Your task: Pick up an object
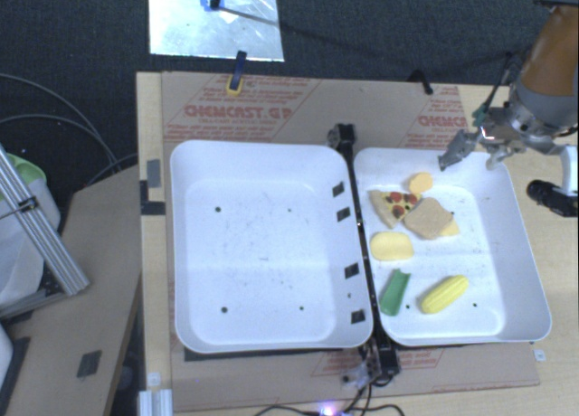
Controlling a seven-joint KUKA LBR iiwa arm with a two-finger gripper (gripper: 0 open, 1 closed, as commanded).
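Note:
The right bin (507,224) holds several toy foods. A pizza slice (391,205) lies near its left wall, with a small orange round piece (421,183) behind it and a brown bread slice (428,219) beside it. A pale yellow lump (391,245) sits in front of those, then a green piece (394,290) and a yellow corn cob (444,294) toward the front. My gripper (471,150) hangs open above the bin's far rim, up and right of the orange piece, with nothing between its fingers.
The left bin (262,242) stands beside the right one, with black clips (345,215) along the shared wall. Both bins rest on a cardboard sheet (271,107). A metal frame (36,233) stands at the far left.

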